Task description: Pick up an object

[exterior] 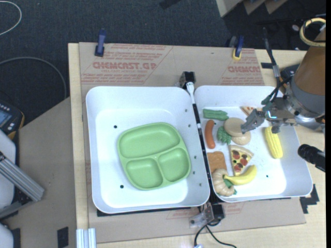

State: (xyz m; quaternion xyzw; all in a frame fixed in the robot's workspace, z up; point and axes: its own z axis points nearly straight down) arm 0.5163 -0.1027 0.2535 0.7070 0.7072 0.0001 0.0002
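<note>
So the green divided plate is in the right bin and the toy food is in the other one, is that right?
Not quite. The camera view shows the green plate in the left bin; the toy food, such as the corn and banana, lies in the right bin.

Grey arm [309,105], orange band [313,76]
</note>
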